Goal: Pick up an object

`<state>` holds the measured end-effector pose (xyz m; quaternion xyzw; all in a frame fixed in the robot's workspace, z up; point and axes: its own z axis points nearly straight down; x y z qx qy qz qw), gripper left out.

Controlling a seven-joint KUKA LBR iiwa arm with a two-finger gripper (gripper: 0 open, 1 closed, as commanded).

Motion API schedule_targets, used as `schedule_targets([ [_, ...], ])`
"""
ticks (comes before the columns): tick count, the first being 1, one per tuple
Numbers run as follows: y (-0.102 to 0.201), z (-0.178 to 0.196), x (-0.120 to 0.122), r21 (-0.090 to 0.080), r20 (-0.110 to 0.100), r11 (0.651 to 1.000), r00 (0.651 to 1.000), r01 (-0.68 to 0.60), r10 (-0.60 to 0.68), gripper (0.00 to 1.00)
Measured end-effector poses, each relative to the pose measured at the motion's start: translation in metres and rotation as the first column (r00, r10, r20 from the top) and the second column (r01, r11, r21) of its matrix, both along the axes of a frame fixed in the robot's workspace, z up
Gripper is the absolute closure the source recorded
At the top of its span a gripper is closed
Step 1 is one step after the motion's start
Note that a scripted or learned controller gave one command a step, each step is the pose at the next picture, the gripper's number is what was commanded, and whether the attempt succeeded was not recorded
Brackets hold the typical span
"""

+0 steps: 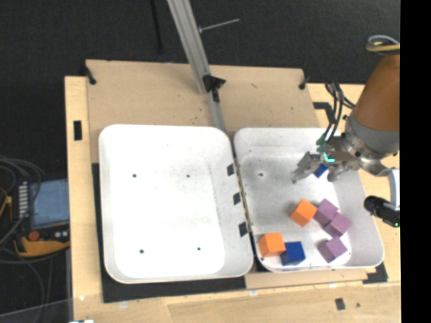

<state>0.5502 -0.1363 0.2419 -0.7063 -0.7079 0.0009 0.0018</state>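
Note:
My gripper hangs over the upper part of the right bin, its two fingers spread apart, so it is open. A small blue block shows in the gap between the fingers, partly hidden by the wrist, and neither finger touches it. Lower in the same bin lie an orange cube, three purple blocks, another orange cube and a blue cube.
The left bin sits beside the right one, with small clips on the shared rim. A metal pole rises at the back. Cables and a pendant lie left of the bench.

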Motion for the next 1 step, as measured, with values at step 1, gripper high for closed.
schedule_targets([
  [1, -0.0004, 0.0023, 0.0008, -0.001, 0.005, 1.000, 1.000, 0.003, -0.003, 0.00],
])
